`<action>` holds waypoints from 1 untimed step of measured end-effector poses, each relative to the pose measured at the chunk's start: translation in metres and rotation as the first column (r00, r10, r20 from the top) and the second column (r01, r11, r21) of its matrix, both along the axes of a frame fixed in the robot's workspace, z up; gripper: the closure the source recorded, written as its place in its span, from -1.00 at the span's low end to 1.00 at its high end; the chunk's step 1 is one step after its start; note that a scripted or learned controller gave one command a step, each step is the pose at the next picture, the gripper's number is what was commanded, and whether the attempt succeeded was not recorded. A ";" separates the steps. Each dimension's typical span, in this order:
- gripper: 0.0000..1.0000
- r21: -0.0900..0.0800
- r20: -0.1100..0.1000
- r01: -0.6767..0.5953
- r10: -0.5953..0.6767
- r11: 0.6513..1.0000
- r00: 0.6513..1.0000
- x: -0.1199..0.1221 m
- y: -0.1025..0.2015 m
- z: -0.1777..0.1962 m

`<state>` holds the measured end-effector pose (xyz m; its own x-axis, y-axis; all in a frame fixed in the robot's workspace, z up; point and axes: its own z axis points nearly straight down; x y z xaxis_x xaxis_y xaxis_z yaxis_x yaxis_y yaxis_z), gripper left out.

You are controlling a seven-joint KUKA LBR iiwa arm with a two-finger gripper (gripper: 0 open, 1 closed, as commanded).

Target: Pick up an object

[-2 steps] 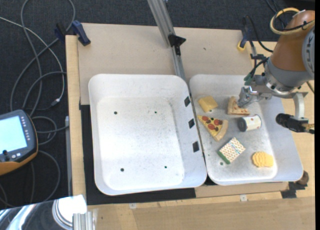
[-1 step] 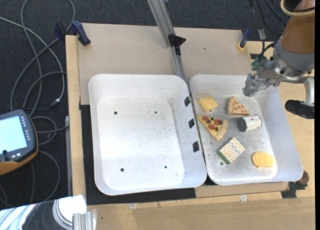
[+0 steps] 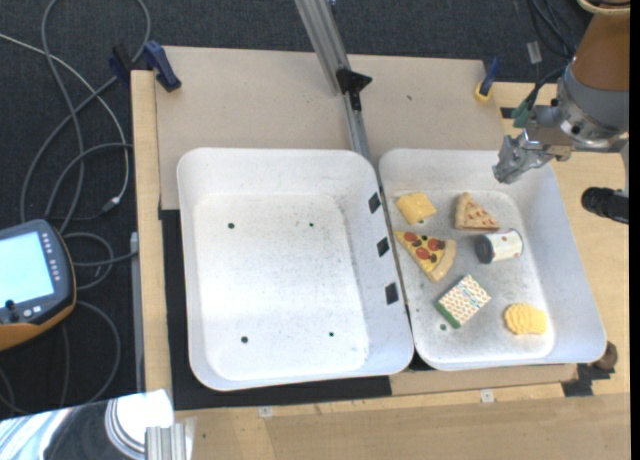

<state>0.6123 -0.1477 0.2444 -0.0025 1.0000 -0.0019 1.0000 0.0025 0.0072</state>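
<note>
The right bin [image 3: 560,248] holds several toy items: a yellow cheese block [image 3: 416,208], a small pizza wedge [image 3: 475,214], a larger pizza slice [image 3: 428,253], a dark and white can [image 3: 498,246] lying on its side, a patterned green-edged block [image 3: 463,300] and a yellow ridged piece [image 3: 525,319]. My gripper [image 3: 510,166] hangs over the bin's far right corner, up and to the right of the small pizza wedge. Nothing shows between its tips.
The left bin [image 3: 200,248] lies beside the right one. A slanted metal pole [image 3: 320,23] crosses the back of the bench down to the gap between the bins. Blue clamps [image 3: 160,66] and a yellow-blue clamp [image 3: 487,80] sit at the back edge. Cables run along the left floor.
</note>
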 end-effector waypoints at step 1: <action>1.00 0.003 -0.004 -0.003 0.003 1.000 1.000 0.006 0.044 0.001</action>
<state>0.6183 -0.1042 0.2451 -0.0059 1.0000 0.0008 1.0000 0.0059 0.0033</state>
